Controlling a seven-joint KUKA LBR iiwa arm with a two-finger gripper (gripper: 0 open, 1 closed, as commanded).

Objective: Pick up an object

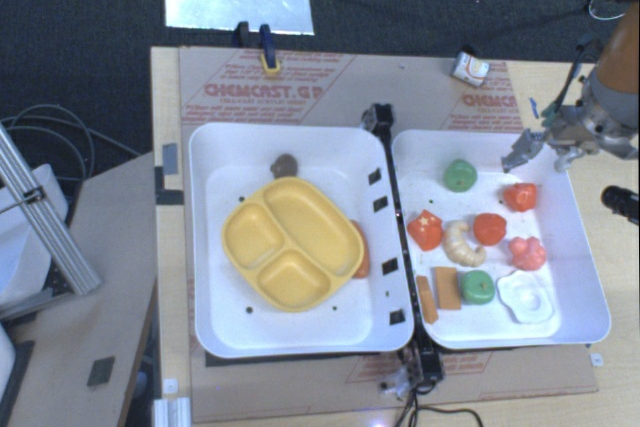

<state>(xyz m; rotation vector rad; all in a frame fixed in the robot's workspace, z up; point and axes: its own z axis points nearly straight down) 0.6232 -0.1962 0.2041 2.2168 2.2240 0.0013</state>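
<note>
Grey two-finger gripper (pixel 538 153) hovers, fingers apparently parted, empty; centre over small red plastic toy (pixel 520 196) just near-left, descend straight.

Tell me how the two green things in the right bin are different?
The upper green piece sits alone near the bin's top; the lower green piece sits near the bottom, beside an orange block. The upper looks rounder, like a ball; the lower looks flatter. Both are green, about the same size.

We see open floor in the right bin (pixel 575 215) along its far wall; toy foods (pixel 480 250) crowd its middle, leaving narrow gaps between them.
</note>
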